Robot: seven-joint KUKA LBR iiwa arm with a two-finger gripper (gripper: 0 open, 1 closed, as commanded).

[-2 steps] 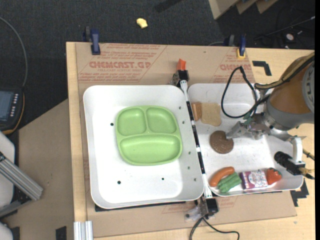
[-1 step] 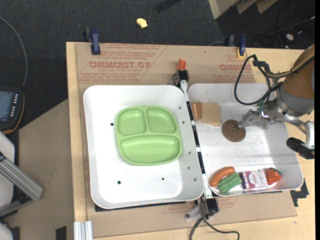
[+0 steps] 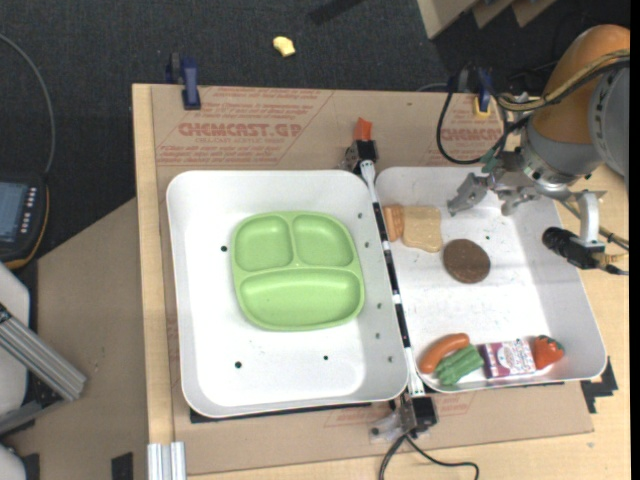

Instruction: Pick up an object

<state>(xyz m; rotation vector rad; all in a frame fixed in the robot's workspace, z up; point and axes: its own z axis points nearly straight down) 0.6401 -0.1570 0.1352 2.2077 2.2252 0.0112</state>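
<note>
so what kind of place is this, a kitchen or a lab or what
Most likely a robot lab test bench, not a kitchen. The grey arm with its pincer reaches over two white bins; clamps pin a cardboard sheet under them, and the food, like the brown patty, looks like toy props.

Two white bins [image 3: 190, 268] sit on a tan worktop [image 3: 150, 168] printed with red lettering. Left bin: pale green divided plate [image 3: 297, 271]. Right bin [image 3: 570, 308]: light tan bread slice [image 3: 421, 228], dark brown round patty [image 3: 467, 262], orange carrot [image 3: 444, 350], green pepper [image 3: 459, 366], and a white packet [image 3: 512, 357] with pink print and a red end. Arm [image 3: 590, 88]: grey with an orange band. Blue clamps [image 3: 186, 80] at the far edge.
</note>
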